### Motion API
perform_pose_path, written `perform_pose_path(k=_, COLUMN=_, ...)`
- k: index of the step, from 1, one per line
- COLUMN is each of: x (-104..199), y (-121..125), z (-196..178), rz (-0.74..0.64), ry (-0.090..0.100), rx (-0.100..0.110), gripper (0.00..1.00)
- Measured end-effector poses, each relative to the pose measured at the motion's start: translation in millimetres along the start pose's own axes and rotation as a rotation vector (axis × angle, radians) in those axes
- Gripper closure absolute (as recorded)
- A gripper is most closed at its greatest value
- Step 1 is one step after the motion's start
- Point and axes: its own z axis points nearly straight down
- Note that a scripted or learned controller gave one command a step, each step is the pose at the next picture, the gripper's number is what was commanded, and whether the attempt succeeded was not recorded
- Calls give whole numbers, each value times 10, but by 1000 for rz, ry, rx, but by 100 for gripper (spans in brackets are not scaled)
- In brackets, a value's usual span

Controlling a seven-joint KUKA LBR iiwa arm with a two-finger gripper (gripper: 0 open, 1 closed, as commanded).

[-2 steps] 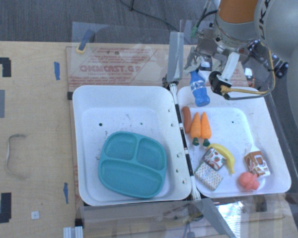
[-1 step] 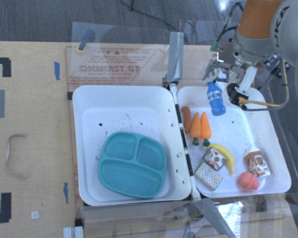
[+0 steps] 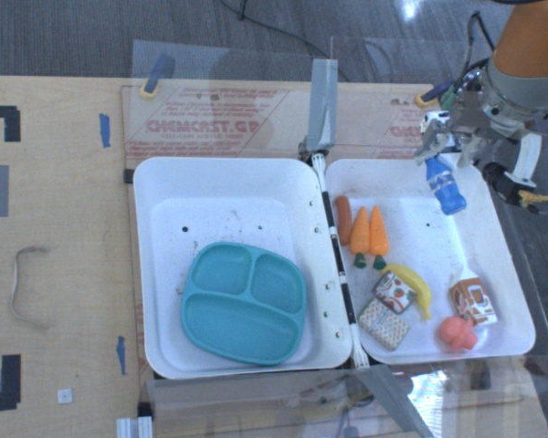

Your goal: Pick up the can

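The can (image 3: pixel 395 292) is small, with a red, white and green label. It lies in the right bin (image 3: pixel 516 286), front middle, touching a banana (image 3: pixel 413 286). My gripper (image 3: pixel 452 146) hangs over the bin's back right corner, well behind and to the right of the can. A blue bottle (image 3: pixel 447 190) with a pale top slants down directly under the gripper, its upper end meeting the gripper. Whether it is held or lies in the bin is unclear.
The right bin also holds a sausage (image 3: pixel 344 217), two carrots (image 3: pixel 370 231), a checkered packet (image 3: pixel 384 324), a small carton (image 3: pixel 472 301) and a pink fruit (image 3: pixel 458 334). A teal divided plate (image 3: pixel 244 304) lies in the left bin (image 3: pixel 224 185).
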Motion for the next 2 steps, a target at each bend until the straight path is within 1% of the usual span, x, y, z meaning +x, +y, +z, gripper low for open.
perform_pose_path(k=1, x=1, y=2, z=-7, rz=0, ry=0, rx=-1, gripper=0)
perform_pose_path(k=2, x=-443, y=-607, z=1053, rz=94, ry=1, rx=-1, gripper=0)
